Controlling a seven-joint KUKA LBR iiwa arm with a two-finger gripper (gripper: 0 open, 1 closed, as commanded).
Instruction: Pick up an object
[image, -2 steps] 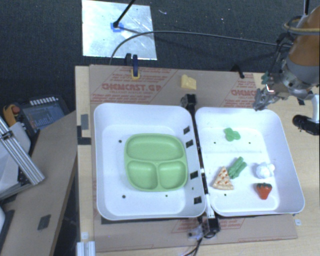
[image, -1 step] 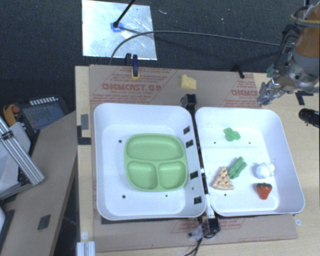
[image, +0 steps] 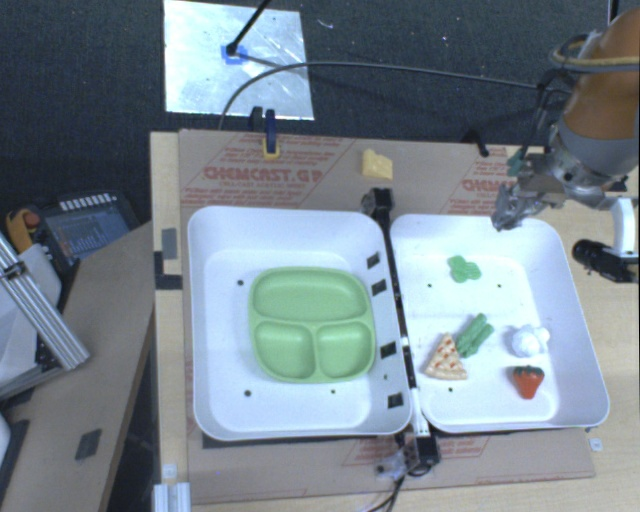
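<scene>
The right bin (image: 560, 262) holds several toy foods: a green broccoli piece (image: 463, 268), a green bean bundle (image: 474, 334), a pizza slice (image: 446, 359), a white garlic-like piece (image: 526, 340) and a red strawberry (image: 528, 380). My gripper (image: 508, 214) hangs over the bin's far rim, up and to the right of the broccoli, apart from every object. Its fingertips are small and blurred against the rim.
The left bin (image: 215, 260) carries a green divided plate (image: 307, 324). A yellow cheese-like block (image: 377, 164) lies on the board beyond the bins. A black clamp divider (image: 388, 290) runs between the bins. A black fixture (image: 603, 258) sticks out at the right.
</scene>
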